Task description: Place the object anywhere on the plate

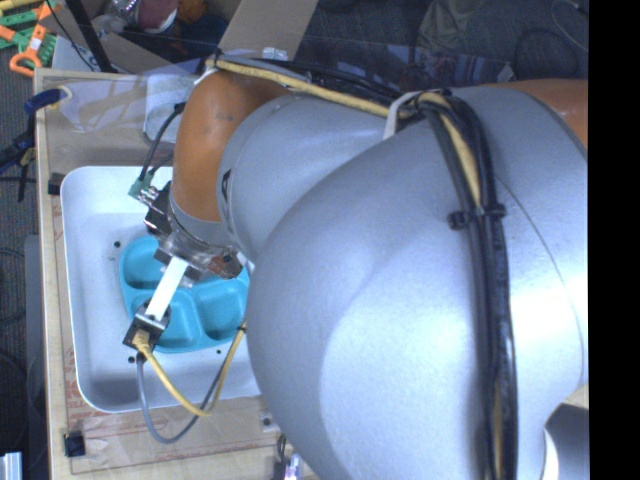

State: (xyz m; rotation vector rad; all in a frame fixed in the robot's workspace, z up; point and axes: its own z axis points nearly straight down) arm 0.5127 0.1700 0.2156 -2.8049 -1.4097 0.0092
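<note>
Your smooth grey arm (400,268) bulks over the right part of the shallow white bin (90,268). The blue plate (215,313), glossy moulded plastic with rounded compartments, lies in that bin, partly under the claw (200,258). You cannot tell whether the claw is open or closed. Beyond the tabletop (120,430) sit a cardboard box (270,8) and orange and green plastic toys (25,28).

The blue plate (212,315) looks like glossy moulded plastic, the white bin (92,268) smooth plastic, and the arm (400,298) has a satin grey shell.
</note>
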